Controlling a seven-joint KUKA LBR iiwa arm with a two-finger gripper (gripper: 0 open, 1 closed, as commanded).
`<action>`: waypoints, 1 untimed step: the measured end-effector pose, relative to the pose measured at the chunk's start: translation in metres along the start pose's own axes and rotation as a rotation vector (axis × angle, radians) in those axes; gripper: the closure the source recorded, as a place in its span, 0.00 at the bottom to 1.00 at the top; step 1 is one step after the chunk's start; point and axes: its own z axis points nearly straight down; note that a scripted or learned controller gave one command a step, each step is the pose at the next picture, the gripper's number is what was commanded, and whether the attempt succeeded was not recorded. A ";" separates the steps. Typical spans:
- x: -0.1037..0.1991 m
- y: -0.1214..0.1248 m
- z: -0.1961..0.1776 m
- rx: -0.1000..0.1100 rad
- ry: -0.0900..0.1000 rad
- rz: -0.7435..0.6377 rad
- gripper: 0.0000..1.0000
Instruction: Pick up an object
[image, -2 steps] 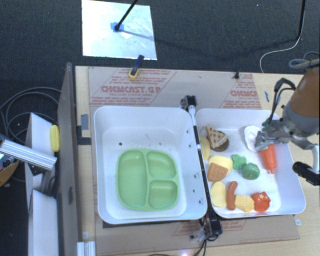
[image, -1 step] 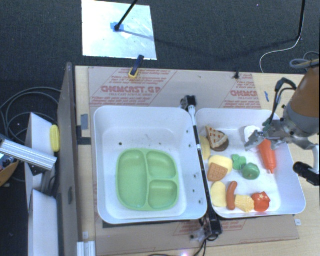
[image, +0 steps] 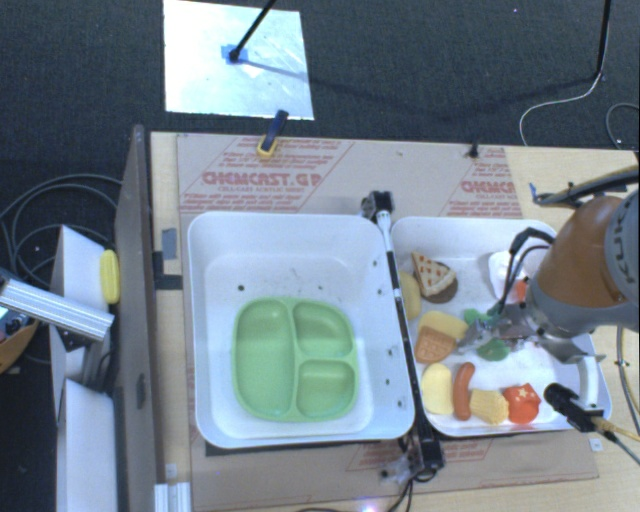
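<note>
You see two white bins side by side on the table (image: 300, 165). The left bin (image: 215, 245) holds a green tray (image: 295, 358) with three compartments, and it lies flat near the middle of the bin floor.

The right bin (image: 470, 228) holds toy food. Near the dividing wall there is a pizza slice (image: 433, 272) resting on a brown round piece. Below it lie a yellow wedge (image: 443, 324) and an orange piece (image: 434, 346), touching each other. Lower, along the near wall, you find a pale yellow piece (image: 437, 388), a sausage (image: 462, 390) upright beside it, a corn piece (image: 489, 405) and a red piece (image: 522, 402), all close in one row.

The arm (image: 590, 270) reaches in from the right, with its orange band above the wrist, and it covers the right part of this bin. The pincer (image: 487, 330) is low in the bin, just beside the yellow wedge and right at a green piece (image: 492, 350). The pincer area is small and dark, so you cannot tell if its fingers are wide or narrow, and no object is clearly seen between them.

On the far edge of the table lies a yellow and blue tool (image: 271, 136).
</note>
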 end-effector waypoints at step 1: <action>-0.001 0.001 -0.012 -0.002 -0.001 -0.001 1.00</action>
